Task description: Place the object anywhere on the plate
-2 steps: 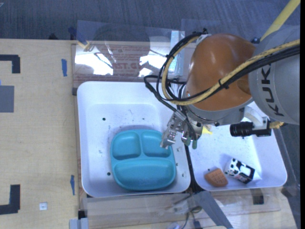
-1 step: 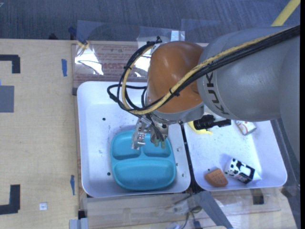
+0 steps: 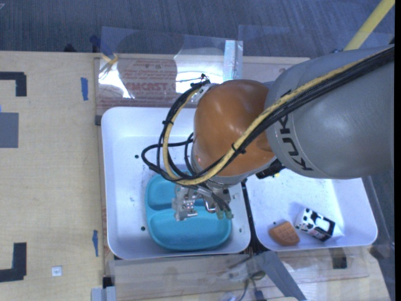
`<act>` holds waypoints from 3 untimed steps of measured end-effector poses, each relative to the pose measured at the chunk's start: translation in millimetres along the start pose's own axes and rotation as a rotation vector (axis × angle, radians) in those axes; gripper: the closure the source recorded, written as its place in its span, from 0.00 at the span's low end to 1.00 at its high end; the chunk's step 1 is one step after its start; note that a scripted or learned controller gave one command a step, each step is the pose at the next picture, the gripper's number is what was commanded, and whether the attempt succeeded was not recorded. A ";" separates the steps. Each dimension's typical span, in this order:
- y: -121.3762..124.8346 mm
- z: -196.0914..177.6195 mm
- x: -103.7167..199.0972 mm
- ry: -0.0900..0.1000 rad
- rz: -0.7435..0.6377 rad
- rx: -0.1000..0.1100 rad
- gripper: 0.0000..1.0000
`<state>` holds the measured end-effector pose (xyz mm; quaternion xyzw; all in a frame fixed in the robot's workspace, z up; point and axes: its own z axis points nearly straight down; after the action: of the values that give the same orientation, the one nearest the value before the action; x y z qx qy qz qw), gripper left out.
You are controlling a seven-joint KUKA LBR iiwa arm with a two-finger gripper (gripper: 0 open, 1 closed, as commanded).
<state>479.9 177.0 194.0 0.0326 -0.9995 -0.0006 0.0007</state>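
Directly above the blue sectioned plastic plate (image 3: 188, 227) in the left white bin (image 3: 119, 168), the gripper (image 3: 194, 209) was positioned; finger state could not be determined.

The grey arm with its orange band (image 3: 235, 127) runs off the frame's right and upper-right edges and covers the upper right part of the left shallow white bin (image 3: 119, 168) at centre. The top of the blue divided plastic plate (image 3: 188, 231) at lower centre is lost beneath the metal two-finger gripper (image 3: 194, 207), whose finger spacing is too cluttered to tell. The arm also hides the upper part of the right white bin (image 3: 357, 212). A yellow cable (image 3: 373, 17) leaves the upper right corner.
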 end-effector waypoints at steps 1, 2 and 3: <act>23.6 -1.2 -27.3 -0.005 -0.168 -0.002 1.00; 12.6 -4.9 -8.4 -0.002 -0.391 0.000 1.00; 48.3 49.3 -15.4 0.002 -0.648 -0.001 1.00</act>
<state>492.0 226.3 144.8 0.3493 -0.9370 -0.0012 0.0012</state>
